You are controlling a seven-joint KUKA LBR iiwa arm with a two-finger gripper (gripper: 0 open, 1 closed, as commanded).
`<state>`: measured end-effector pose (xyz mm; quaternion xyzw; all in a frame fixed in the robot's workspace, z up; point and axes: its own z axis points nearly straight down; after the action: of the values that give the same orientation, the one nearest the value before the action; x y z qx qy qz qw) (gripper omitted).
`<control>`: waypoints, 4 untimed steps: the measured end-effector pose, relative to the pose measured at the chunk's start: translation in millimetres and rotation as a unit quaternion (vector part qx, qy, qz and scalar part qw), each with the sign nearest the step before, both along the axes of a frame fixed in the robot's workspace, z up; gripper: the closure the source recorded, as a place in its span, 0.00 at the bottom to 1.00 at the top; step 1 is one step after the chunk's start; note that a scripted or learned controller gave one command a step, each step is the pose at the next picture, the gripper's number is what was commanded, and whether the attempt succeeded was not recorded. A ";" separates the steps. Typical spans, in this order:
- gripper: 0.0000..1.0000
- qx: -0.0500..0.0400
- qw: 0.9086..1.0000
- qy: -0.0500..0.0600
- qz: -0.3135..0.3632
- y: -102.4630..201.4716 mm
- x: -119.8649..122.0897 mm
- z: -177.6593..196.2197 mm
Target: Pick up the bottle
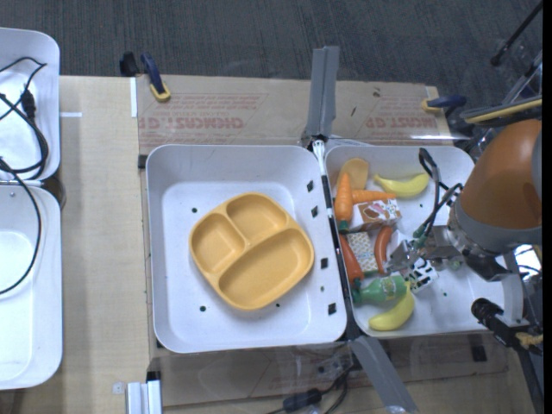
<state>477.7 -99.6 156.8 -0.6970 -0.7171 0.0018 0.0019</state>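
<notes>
A small green bottle (377,291) lies on its side near the front left of the right bin (448,313), its pale cap end pointing right. My gripper (410,263) hangs low in that bin, just above and to the right of the bottle and close to its cap end. The grey arm with its orange band (509,179) reaches in from the right and covers the bin's right part.
A yellow banana (392,314) lies just in front of the bottle, a second banana (402,184) at the back. Carrots (344,197) and a small printed box (379,213) crowd the bin's left side. The left bin (172,231) holds a yellow divided plate (251,250).
</notes>
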 end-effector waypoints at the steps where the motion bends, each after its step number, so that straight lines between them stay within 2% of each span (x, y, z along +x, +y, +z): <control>1: 0.00 -0.007 0.990 -0.013 0.143 -4.5 6.1 -51.9; 2: 0.00 0.000 0.982 -0.002 0.187 -69.0 10.0 41.9; 3: 0.00 -0.001 0.994 -0.002 0.110 -104.4 83.0 81.2; 4: 0.00 0.002 0.977 -0.001 0.213 -95.0 2.7 -33.3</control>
<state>480.4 -194.5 123.5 -0.5286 -0.8488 0.0004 0.0022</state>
